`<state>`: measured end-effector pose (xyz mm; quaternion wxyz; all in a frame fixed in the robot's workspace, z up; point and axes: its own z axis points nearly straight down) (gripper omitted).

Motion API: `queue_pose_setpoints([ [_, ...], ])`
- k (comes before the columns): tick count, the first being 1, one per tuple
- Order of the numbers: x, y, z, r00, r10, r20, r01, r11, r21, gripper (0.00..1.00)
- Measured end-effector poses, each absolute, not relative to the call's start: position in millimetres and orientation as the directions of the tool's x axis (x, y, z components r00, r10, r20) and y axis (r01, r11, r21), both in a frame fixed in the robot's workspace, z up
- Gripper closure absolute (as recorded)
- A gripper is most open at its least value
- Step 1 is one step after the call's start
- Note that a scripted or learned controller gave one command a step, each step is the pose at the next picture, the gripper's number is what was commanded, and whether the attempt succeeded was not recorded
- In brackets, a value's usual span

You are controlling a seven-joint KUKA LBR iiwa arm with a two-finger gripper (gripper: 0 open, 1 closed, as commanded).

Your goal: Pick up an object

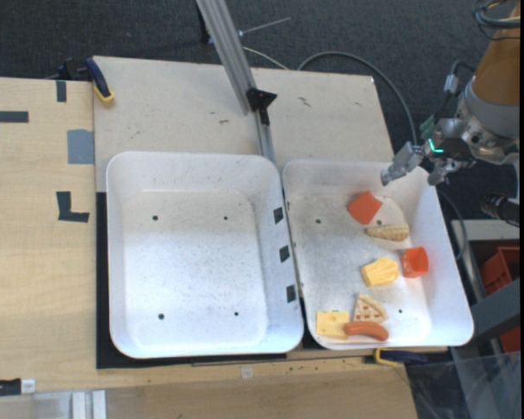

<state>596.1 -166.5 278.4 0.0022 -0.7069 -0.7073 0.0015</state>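
Grey fingers spread apart, holding nothing, above right bin's far edge.

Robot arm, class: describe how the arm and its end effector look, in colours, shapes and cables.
The arm is grey metal with a wide orange band above the wrist and a dark cable looped at its top. Its end effector is a small grey and black assembly with a spot of teal light and pale grey fingers.
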Motion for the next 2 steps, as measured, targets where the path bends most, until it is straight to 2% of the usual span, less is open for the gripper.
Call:
queue_pose_setpoints([
  [1, 596.8, -166.4, 281.0, -0.001, 1.0, 0.0, 1.0, 0.001, -0.001, 0.0],
  [2, 592.5, -160.0, 218.4, -0.002, 1.0, 0.001, 1.0, 0.002, -0.008, 0.0],
])
